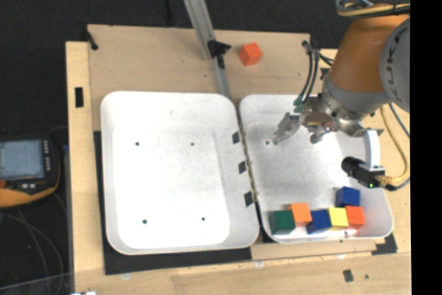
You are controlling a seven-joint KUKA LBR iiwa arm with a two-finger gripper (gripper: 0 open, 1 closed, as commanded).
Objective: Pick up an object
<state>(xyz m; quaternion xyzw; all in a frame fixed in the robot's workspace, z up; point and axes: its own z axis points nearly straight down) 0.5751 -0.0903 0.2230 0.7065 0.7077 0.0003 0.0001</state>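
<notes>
Hovered over right bin (273, 169): gripper (300, 131), fingers spread open, holding nothing. Lay along bin's near edge: green block (281, 221), orange block (301, 212), blue, yellow, red.

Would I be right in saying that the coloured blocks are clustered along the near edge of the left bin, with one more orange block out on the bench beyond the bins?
Not quite: the camera view shows the coloured blocks along the near edge of the right bin, not the left bin. The rest holds: one orange block sits on the bench beyond the bins.
</notes>
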